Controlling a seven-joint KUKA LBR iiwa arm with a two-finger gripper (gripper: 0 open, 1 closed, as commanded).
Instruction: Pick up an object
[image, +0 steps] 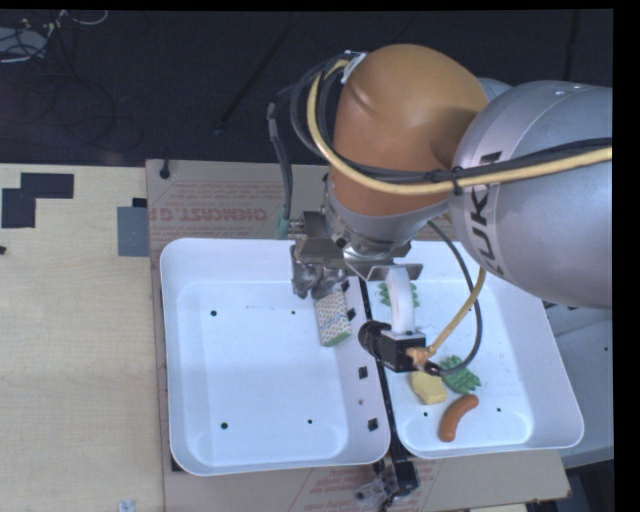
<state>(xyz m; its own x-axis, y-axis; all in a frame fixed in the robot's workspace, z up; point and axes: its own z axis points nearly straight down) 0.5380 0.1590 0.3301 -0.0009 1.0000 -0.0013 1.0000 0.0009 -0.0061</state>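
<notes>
Gripper (325, 292) hung over left bin's (190, 400) right edge, fingers clamped on a speckled green-white block (333, 318) | right bin (540, 400) held orange sausage (458, 416), yellow wedge (429, 388), green leafy piece (462, 378), white strip (402, 300) | block dangled above bin floor.

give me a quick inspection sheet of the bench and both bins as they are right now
surface: two shallow white bins side by side, left bin, right bin, on a brown cardboard sheet.
job's things: speckled green-white block below the gripper, over the left bin; orange sausage-shaped toy, yellow chunk, green leafy piece and white curved piece in the right bin.
clutter: nothing seen.
grippers: one, above the left bin's right side.
cables: yellow hose and black cable on the arm.
surroundings: pale wood bench, dark backdrop.
</notes>
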